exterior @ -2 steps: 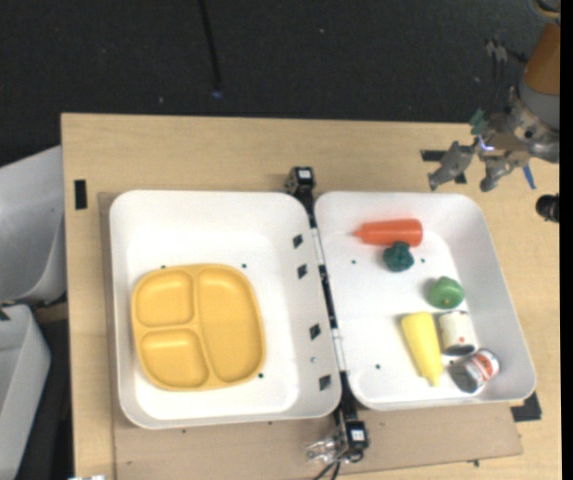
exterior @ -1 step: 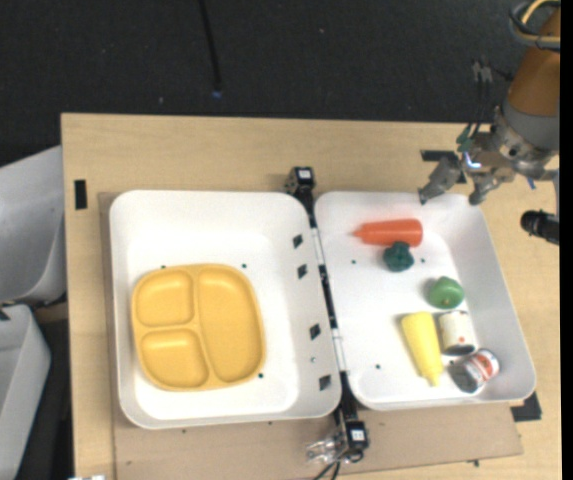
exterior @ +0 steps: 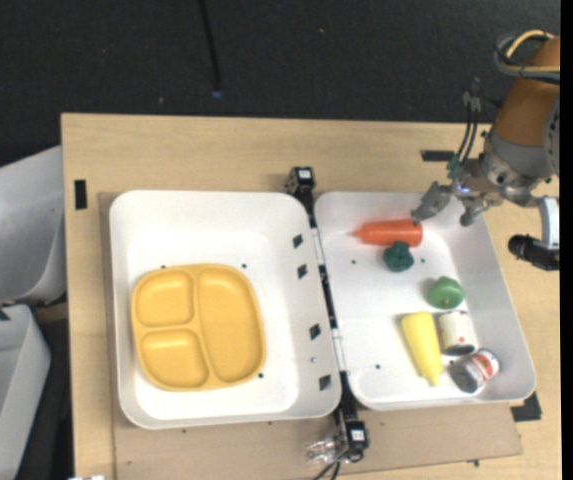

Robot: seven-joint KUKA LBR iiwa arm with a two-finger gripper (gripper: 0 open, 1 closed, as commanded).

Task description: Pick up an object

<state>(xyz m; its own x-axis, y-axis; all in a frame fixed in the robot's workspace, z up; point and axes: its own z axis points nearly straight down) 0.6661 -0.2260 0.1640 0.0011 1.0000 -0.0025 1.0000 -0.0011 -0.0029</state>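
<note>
The right bin holds an orange carrot near its far edge, with a dark green piece just in front of it. A green round fruit, a yellow banana-like piece and two small cans lie in its near right part. My gripper hangs open over the far right of this bin, its two fingers spread, just right of the carrot's end. Nothing is between the fingers.
The left bin holds a yellow divided plate. A clamp sits at the far end of the seam between the bins, and another at the near end. A white object stands off the bench's left side.
</note>
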